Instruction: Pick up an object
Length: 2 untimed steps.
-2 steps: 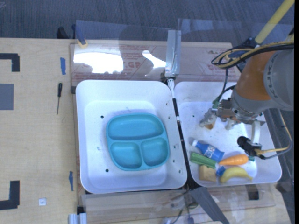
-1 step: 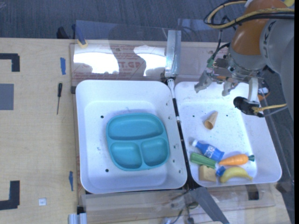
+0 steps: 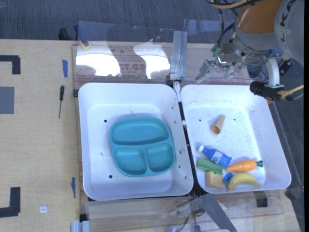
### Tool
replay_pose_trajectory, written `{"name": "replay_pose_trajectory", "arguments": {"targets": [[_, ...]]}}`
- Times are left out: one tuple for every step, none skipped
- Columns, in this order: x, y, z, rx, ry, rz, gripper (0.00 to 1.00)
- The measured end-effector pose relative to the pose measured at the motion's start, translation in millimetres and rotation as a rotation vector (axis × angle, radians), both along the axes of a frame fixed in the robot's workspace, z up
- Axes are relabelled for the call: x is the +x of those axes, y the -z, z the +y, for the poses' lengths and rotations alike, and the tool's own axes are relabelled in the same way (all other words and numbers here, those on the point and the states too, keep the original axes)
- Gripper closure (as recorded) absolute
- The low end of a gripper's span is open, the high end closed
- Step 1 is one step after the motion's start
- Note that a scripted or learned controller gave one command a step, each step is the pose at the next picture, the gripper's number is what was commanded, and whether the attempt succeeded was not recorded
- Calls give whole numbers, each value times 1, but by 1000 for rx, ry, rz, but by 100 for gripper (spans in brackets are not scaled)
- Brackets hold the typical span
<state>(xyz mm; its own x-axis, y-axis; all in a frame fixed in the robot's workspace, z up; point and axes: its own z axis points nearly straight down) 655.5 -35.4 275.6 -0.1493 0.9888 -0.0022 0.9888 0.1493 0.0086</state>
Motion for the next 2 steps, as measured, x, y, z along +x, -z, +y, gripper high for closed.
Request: {"name": "replay_pose_trajectory", "arguments": {"targets": [[-42,96,6,1,-34,19,0],[-79,121,-64,-1,-189,12,0]]}}
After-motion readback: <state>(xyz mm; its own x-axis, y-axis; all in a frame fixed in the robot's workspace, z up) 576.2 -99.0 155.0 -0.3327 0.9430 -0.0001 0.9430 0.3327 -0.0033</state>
